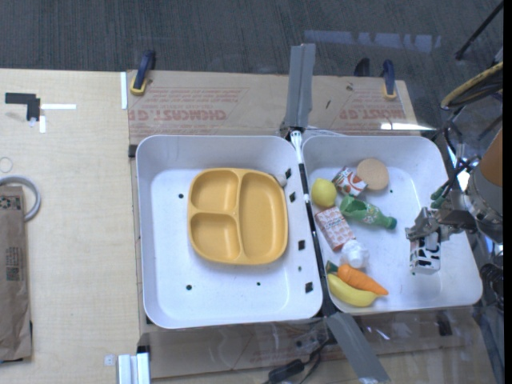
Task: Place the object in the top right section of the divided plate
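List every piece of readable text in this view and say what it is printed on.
"CHEMCAST GP", upside down, red print on the left cardboard sheet behind the bins.
Red print on the right cardboard sheet: reversed and too blurred to read reliably.
Print on the brown paper bag at the left edge: too small.
Labels on the red carton and small packet: too blurred.

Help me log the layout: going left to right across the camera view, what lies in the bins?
Plate → lemon → green bottle → hand.
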You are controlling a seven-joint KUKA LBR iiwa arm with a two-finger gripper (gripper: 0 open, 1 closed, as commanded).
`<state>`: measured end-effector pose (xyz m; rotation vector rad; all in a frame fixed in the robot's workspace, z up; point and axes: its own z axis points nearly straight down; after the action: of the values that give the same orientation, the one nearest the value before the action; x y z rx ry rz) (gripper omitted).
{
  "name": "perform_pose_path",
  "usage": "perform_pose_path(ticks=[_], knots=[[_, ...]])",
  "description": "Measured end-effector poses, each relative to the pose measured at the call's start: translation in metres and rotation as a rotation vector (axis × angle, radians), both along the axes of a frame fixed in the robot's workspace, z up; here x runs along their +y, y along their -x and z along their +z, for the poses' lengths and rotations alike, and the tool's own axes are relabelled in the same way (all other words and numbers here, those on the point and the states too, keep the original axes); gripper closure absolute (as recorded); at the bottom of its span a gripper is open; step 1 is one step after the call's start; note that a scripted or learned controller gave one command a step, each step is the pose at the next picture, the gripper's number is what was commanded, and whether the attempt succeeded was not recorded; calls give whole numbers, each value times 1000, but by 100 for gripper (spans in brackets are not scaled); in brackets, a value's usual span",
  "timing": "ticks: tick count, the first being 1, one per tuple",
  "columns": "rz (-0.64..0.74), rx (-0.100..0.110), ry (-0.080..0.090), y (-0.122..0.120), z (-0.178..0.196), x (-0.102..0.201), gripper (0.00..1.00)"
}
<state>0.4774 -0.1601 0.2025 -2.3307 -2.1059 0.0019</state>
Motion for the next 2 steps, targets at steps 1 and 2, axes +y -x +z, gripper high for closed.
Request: perform_pose_path(ticks=[1,2], knots=[[96,3,0,1,-73,67,100],[-170,3,2,1,-12,129,100]])
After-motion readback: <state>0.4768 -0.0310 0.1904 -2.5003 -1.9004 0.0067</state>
